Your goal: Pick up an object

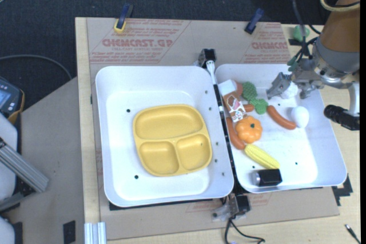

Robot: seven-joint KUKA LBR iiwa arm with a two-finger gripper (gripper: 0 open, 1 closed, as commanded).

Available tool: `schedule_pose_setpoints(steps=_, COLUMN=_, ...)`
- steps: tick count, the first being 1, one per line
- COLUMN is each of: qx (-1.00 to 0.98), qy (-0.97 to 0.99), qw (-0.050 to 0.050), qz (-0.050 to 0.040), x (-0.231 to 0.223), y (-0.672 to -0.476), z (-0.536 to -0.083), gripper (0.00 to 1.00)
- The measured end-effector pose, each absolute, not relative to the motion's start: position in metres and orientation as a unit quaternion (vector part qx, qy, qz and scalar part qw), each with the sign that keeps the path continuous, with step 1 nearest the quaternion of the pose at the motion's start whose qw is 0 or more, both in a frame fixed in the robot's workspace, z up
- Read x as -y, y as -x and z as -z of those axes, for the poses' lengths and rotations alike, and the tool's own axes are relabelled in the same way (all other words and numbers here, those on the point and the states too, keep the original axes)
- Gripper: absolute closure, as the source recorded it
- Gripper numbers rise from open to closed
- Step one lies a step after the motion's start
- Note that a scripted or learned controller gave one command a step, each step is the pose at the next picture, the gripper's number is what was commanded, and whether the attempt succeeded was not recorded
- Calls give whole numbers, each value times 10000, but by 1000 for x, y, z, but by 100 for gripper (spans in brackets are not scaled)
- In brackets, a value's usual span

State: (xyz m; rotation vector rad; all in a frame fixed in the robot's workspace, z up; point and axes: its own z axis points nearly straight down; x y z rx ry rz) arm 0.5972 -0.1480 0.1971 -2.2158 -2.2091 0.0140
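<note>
Closest to the camera, a dark block [267, 177] sits in the right bin [326, 171], beside a corn cob [262, 156]. Further back are a pumpkin [250, 130], sausage [281, 117] and white egg [299, 116]. Gripper [284, 87] hovers over that bin's far side, fingers slightly apart, nothing between them. Yellow tray [170, 139] fills the left bin [111, 100].

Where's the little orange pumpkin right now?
The pumpkin sits in the right bin, near its left wall, with the yellow corn just below it.
</note>
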Motion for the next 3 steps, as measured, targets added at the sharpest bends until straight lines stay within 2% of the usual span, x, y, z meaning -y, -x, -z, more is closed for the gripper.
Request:
schedule_pose_setpoints(steps=1, qx=7070, qy=7072, qw=1, qz=-1, x=148, y=-600, z=-206, gripper=0)
schedule_pose_setpoints(steps=3, qx=7070, qy=7072, qw=31, qz=-16, x=147, y=-584, z=-97, gripper=0)
